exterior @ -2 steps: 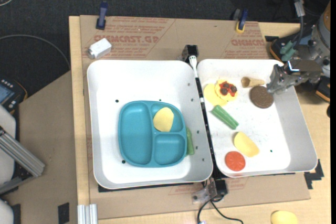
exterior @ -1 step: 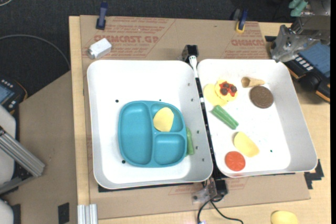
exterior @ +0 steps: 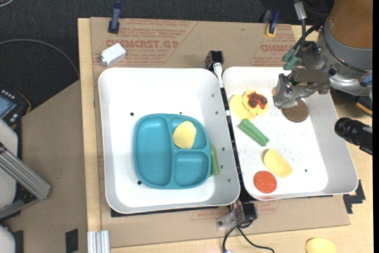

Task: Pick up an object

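Beneath our grey two-finger gripper (exterior: 288, 105), its grasp impossible to tell, lies a flat brown round disc (exterior: 295, 112); we should descend squarely, straddling its edges.

Red print on brown cardboard sheet (exterior: 177, 38) under white bins: line across far strip reads roughly "CHARCAST.G B", letters faint, spelling unsure; second, smaller line above it too small to read
Same red print repeats on far right of cardboard, near blue-yellow clamp (exterior: 272, 23); starts "CHA…", rest hidden by arm
No other legible text, numbers or labels
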Motion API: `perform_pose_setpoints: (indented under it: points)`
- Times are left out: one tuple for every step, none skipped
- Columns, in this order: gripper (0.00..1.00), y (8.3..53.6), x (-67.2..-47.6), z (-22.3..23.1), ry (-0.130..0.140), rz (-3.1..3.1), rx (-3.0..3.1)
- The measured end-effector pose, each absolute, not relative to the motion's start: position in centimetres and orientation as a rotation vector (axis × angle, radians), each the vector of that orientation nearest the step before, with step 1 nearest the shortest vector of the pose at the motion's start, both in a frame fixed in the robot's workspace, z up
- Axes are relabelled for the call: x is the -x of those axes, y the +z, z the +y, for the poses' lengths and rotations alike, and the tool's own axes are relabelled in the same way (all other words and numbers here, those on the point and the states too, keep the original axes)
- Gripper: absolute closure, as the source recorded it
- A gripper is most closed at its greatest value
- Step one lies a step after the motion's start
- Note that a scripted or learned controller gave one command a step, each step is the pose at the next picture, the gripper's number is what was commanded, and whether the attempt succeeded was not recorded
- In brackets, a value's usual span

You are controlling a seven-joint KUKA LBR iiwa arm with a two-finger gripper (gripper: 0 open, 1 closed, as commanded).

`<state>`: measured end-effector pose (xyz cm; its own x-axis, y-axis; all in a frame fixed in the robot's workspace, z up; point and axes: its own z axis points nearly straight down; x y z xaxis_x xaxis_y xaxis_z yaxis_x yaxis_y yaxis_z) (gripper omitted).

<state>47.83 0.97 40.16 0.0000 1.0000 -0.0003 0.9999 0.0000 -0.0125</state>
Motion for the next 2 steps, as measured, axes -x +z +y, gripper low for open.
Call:
perform_pose_setpoints:
  points:
    - [1.0, 38.1, -47.9, -4.2, 0.005, -2.213, 2.226]
    - [1.0, 43.1, -48.0, -1.7, -0.009, -2.228, 2.222]
